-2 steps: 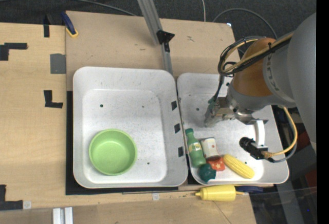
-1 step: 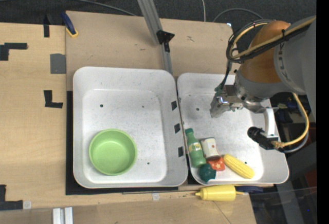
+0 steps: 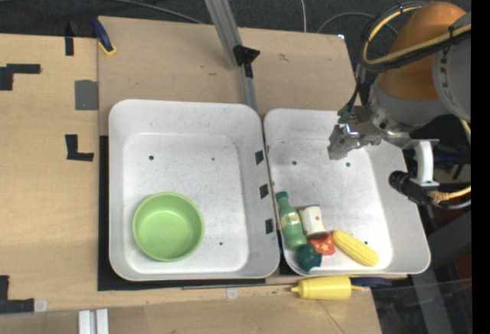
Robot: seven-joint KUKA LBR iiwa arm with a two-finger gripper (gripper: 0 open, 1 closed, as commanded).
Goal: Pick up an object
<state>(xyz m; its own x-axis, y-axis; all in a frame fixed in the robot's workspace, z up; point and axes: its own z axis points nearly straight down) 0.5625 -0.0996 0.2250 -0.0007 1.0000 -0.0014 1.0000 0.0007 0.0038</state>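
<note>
Even, soft light from above; my white bins (image 3: 184,114) show faint shadows, no glare, and slightly grainy detail.

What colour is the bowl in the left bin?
Light green; the bowl shows in the camera view.

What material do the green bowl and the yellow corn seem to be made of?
Green bowl: probably plastic, one even colour with a smooth, slightly matte look. Yellow corn: likely a plastic or rubber toy, uniform bright yellow; its surface is too small to judge finer.
</note>
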